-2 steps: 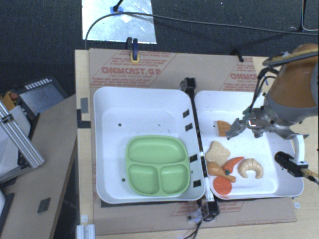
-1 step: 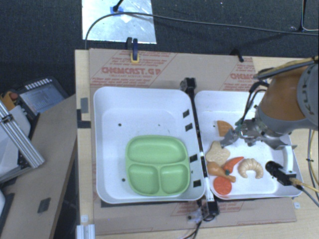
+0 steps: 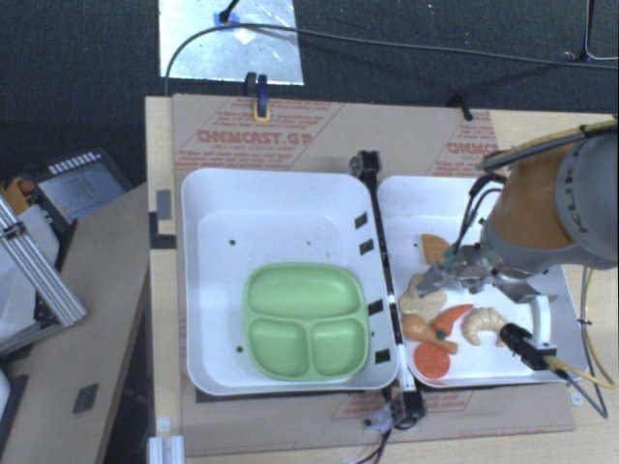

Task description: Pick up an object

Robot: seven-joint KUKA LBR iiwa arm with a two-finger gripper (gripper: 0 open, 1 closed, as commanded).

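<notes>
Robot lab, cardboard-topped bench [image 3: 290, 129], cables [image 3: 435, 51]

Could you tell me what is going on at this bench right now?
The arm reaches from the right into the right bin, its gripper low over a cluster of toy food: a croissant, a carrot, a red disc and an orange wedge. Nothing visibly sits between its fingers. The left bin holds a green divided plate.

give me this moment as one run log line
phase: reaching | gripper: low in right bin, over toy food pile | nothing seen held | green tray: in left bin, untouched
</notes>
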